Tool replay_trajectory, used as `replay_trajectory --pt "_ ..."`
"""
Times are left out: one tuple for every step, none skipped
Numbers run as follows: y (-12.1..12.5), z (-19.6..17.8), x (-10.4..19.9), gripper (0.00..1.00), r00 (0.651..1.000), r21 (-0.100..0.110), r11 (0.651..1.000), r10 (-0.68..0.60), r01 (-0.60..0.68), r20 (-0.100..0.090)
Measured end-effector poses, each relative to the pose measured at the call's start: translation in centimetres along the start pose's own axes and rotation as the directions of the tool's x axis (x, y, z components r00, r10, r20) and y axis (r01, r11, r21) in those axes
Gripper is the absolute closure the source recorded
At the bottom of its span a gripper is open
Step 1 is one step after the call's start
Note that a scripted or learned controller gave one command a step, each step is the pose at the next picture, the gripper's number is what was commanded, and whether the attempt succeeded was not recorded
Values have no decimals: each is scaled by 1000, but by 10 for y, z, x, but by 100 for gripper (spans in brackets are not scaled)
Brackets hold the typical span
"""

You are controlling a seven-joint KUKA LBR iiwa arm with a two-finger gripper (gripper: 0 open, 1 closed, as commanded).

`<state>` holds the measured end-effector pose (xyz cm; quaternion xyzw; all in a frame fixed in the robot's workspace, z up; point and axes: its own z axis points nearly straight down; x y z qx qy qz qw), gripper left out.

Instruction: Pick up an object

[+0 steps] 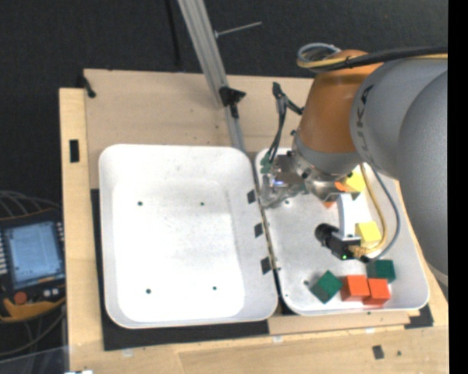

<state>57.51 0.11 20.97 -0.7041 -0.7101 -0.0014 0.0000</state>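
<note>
My gripper (275,185) hangs low over the far left part of the right bin (296,232), close to the wall shared with the left bin. Loose blocks lie in that bin nearer the front. A dark green block (325,286) sits at the front, with two orange blocks (366,288) side by side to its right. Another green block (384,269) lies just behind them, and a yellow block (367,232) is farther back. A yellow piece (356,181) and an orange bit (345,186) peek out from under the wrist. Nothing shows between the gripper's tips.
The left bin (179,232) is a wide white tray to the gripper's left. A slanted metal rail (210,61) stands behind the bins. A tablet-like pendant (27,255) rests off the bench at far left. The big grey arm covers the right bin's far right corner.
</note>
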Motion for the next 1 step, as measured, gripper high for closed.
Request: replay_trajectory --pt "9 -7 45 100 1000 0 1000 1 -1 0"
